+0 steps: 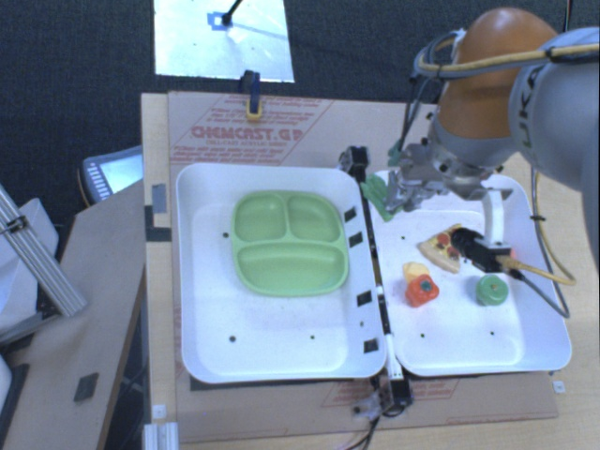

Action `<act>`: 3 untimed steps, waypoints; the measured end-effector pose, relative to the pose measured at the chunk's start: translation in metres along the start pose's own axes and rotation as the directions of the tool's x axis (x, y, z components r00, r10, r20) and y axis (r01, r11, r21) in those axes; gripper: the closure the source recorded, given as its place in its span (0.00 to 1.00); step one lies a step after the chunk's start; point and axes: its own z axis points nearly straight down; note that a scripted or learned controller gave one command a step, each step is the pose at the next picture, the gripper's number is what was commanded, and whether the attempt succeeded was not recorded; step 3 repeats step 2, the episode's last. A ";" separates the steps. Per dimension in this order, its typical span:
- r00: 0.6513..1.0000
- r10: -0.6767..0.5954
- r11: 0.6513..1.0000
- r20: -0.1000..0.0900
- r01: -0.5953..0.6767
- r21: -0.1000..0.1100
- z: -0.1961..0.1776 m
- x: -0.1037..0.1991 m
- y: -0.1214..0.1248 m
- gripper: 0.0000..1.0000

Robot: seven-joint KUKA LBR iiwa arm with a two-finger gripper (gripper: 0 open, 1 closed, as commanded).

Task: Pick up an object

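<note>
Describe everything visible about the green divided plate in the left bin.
The green divided plate is pale green, looks like smooth plastic, and has a rounded rectangular outline with a raised rim. Low ridges split it into three compartments: two smaller ones on the far side and one wide one nearest the camera. It lies flat and right side up, near the middle of the left bin, resting on its white floor. Nothing lies in it, and nothing else touches it.

You can read red print, roughly "CHEMCAST GP", on the brown board (248,131) at twelve o'clock of the left bin (202,279).
</note>
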 end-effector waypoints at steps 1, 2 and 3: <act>1.000 0.000 1.000 0.001 0.000 0.000 0.010 0.044 -0.005 1.00; 1.000 0.000 1.000 0.000 0.000 0.001 0.010 0.092 -0.021 1.00; 1.000 0.000 1.000 0.000 0.000 0.001 0.010 0.092 -0.021 1.00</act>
